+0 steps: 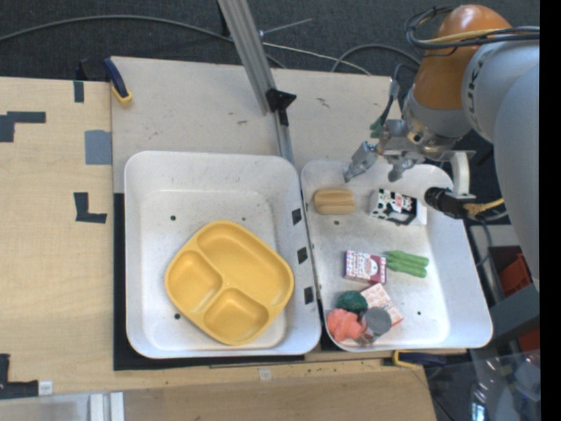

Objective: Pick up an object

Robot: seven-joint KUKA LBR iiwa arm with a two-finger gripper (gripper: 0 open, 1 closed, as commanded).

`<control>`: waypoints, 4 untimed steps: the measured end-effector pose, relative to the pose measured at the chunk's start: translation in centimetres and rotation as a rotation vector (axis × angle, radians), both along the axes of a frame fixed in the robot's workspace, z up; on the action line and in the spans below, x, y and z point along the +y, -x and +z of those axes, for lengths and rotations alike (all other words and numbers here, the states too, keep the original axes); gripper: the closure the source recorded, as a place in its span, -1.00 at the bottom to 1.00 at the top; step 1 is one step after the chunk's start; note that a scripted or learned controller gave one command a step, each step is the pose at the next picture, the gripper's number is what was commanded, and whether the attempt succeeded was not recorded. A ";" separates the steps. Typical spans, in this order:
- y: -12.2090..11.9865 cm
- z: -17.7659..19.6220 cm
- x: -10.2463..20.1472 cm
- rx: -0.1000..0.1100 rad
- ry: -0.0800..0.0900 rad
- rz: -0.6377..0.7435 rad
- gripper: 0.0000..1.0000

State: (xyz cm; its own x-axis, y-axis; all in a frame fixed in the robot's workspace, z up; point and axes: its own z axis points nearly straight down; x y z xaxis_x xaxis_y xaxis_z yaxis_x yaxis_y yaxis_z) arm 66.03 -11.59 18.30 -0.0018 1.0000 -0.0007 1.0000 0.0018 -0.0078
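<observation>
Two spread fingers of the empty gripper point(379, 166) are hovering over the right bin point(456, 310), between the tan block point(334, 201) and the black-and-white carton point(392, 206), so descending squarely over either one is looking wisest.

Surfaces: plastic, metal, wood-look board.
My gripper point(379, 167) looks bare grey metal; both bins point(140, 235) smooth white plastic, lightly speckled; yellow tray point(230, 281) glossy plastic; tan block point(333, 201) matt; left bench point(44, 235) pale wood grain.
</observation>
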 end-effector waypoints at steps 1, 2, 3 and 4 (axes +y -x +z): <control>0.8 -5.7 -0.2 -0.007 0.002 0.000 -1.00; 0.8 -7.4 -0.1 -0.009 -0.001 0.000 -1.00; 0.8 -6.7 0.0 -0.006 -0.002 0.002 1.00; 1.5 -1.6 0.7 -0.012 -0.001 0.001 1.00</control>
